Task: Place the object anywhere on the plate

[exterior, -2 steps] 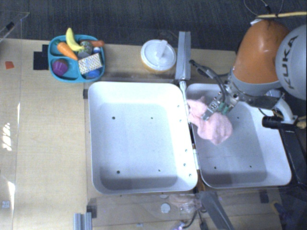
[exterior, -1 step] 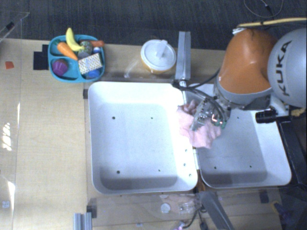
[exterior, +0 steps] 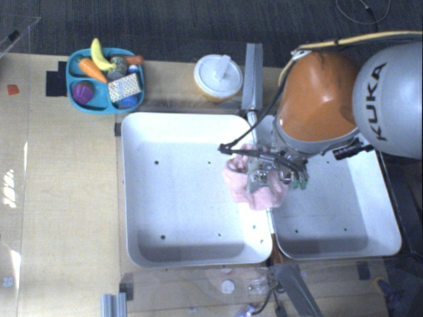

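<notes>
I count two white bins: the left bin (exterior: 178, 190) in the middle of the frame and the right bin (exterior: 344, 230) at lower right. One pink cloth (exterior: 254, 187) lies crumpled at the left bin's right edge, hanging over the wall between the bins. One blue plate (exterior: 99, 81) with toy food sits at upper left. One white lidded cup (exterior: 218, 76) stands at top middle. The arm (exterior: 330, 101) bends down from the right. Its gripper (exterior: 271, 174) sits right on the cloth. I cannot tell how far the jaws are apart, or whether they hold the cloth.
</notes>
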Robot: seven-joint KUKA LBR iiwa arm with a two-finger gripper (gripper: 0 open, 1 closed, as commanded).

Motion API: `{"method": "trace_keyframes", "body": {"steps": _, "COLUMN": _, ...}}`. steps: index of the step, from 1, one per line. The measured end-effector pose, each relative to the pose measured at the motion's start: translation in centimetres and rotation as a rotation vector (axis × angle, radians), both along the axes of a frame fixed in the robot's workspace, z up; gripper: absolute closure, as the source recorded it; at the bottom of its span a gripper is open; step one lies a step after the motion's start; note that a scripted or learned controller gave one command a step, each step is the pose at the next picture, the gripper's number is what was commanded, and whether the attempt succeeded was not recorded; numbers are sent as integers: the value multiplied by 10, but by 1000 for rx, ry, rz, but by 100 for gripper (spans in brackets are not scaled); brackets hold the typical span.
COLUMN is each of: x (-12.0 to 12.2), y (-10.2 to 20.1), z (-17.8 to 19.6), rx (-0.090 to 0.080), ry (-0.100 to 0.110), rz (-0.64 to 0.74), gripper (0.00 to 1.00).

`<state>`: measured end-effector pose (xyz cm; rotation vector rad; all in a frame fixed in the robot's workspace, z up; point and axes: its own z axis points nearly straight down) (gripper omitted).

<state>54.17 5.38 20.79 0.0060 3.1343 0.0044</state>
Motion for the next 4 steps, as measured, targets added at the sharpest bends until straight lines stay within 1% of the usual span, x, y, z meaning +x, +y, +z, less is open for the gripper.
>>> {"method": "trace_keyframes", "body": {"steps": 1, "x": -7, "y": 48, "z": 3, "rx": 1, "ry": 0, "rz": 4, "gripper": 100}}
{"method": "trace_keyframes", "body": {"steps": 2, "x": -36, "y": 91, "z": 15, "rx": 1, "ry": 1, "rz": 6, "gripper": 100}}
{"method": "trace_keyframes", "body": {"steps": 3, "x": -53, "y": 138, "z": 16, "rx": 1, "ry": 1, "rz": 4, "gripper": 100}}
{"method": "trace_keyframes", "body": {"steps": 4, "x": -53, "y": 138, "z": 16, "rx": 1, "ry": 1, "rz": 4, "gripper": 0}}
